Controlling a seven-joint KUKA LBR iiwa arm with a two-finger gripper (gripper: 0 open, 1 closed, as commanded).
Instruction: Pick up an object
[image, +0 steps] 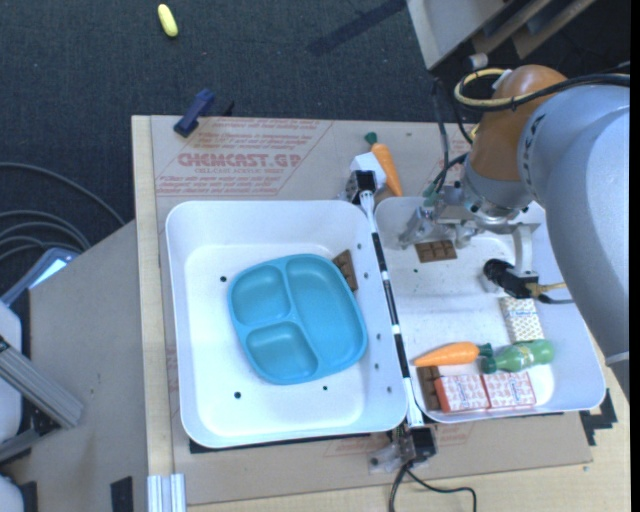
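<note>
We see gripper (437, 232) low over far end of right bin (570, 390), just above small brown block (436, 251); we cannot tell its opening or grasp. Blue plate (296, 317) sits in left bin (195, 300).

Brown block (345, 268) partly hidden behind blue plate (296, 317). Gripper (437, 228) fingertips blurred, state unclear. Arm (580, 170) cut off at right edge. Print on small packet (522, 320) too small to read.
</note>
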